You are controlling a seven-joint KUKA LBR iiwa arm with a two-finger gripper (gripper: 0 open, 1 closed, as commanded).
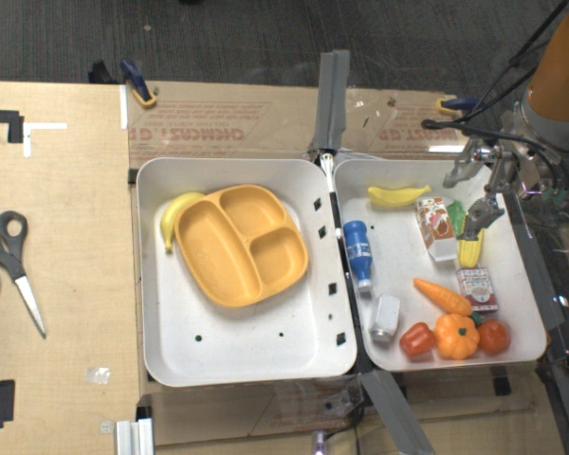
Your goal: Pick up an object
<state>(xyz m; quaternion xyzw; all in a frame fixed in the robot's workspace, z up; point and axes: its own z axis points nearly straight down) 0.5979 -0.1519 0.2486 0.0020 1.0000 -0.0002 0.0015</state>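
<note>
My gripper (pixel 472 193) hangs over the far right part of the right bin (pixel 523 282), with its fingers (pixel 485 213) spread open and nothing between them. Just below it lie a corn cob (pixel 469 248), a green piece (pixel 456 218) and a strawberry carton (pixel 434 224). A yellow banana (pixel 398 196) lies to its left. Further forward are a blue bottle (pixel 357 254), a carrot (pixel 443 296), a small red box (pixel 477 288), a silver can (pixel 387 316), a pumpkin (pixel 455 336) and two tomatoes (pixel 416 340).
The left bin (pixel 237 349) holds a yellow divided plate (pixel 242 243) with a second banana (pixel 175 216) against its left rim. Scissors (pixel 14 263) lie on the wooden bench at far left. Cables hang around the arm at the right.
</note>
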